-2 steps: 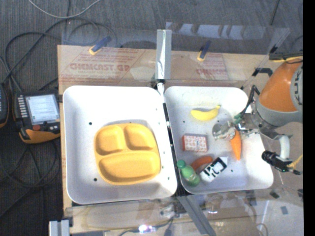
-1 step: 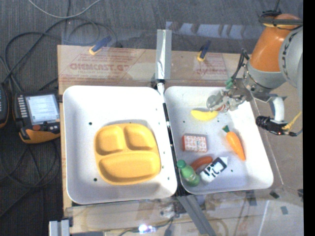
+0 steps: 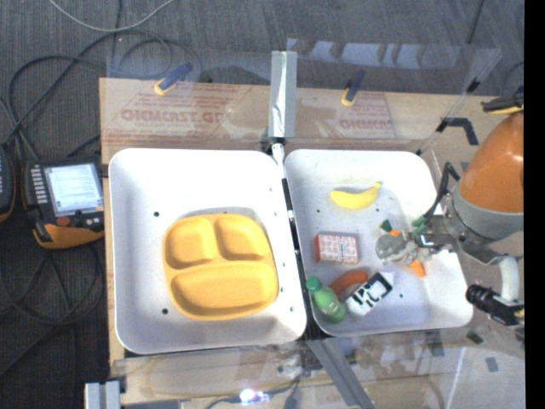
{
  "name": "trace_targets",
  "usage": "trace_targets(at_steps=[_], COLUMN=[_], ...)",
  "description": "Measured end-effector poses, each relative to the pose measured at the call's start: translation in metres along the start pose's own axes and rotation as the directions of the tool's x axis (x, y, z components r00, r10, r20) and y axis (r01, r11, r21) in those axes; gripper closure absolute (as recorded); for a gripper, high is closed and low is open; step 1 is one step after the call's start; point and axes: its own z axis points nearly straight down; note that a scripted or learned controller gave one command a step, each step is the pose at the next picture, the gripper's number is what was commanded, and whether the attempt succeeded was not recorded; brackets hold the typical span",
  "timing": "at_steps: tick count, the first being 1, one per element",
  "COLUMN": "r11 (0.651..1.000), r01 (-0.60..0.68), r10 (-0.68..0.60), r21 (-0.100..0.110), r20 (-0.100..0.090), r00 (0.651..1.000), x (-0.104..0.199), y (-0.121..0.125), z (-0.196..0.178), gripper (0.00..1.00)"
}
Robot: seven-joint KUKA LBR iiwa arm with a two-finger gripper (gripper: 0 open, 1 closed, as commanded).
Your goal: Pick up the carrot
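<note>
Carrot [image 3: 415,267] is lying in the right bin [image 3: 443,309], toward its right side, showing as a small orange piece just beside and partly under the gripper [image 3: 400,247]. A second orange speck with a green tip [image 3: 387,227] is sitting just above the gripper; whether this belongs to the same item cannot be told.

Gripper is hovering low over the right bin, reaching in from the right. Whether its jaws are spread or closed cannot be told, since the metal parts are blurring together, and nothing is visibly sitting between them.

Other contents of the right bin: a banana [image 3: 355,196] is lying toward the back, a small red-and-white box [image 3: 337,247] is resting near the centre, a reddish-brown oblong item [image 3: 348,281] is lying in front of it, touching a black-and-white packet [image 3: 371,292], and a green bottle [image 3: 326,302] is lying at the front-left corner. The left bin [image 3: 136,186] is holding a yellow compartment tray [image 3: 221,264].

Handling judgement: the carrot is looking like a toy piece, likely light, stiff and smooth, so it is liable to slip or roll away from a glancing contact. The jaws should be closing across its thickest part, square to its long axis, well clear of the tapered end.
</note>
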Motion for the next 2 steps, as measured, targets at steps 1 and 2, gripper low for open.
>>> trace_targets(at_steps=[1,2], r11=[0.944,0.999], r01=[-0.329,0.037], r10=[0.329,-0.037], r21=[-0.001,-0.002], r20=[0.000,-0.001], r00=[0.944,0.999], x=[-0.010,0.031], y=[-0.012,-0.011], z=[-0.020,0.000], gripper=[1.00,1.00])
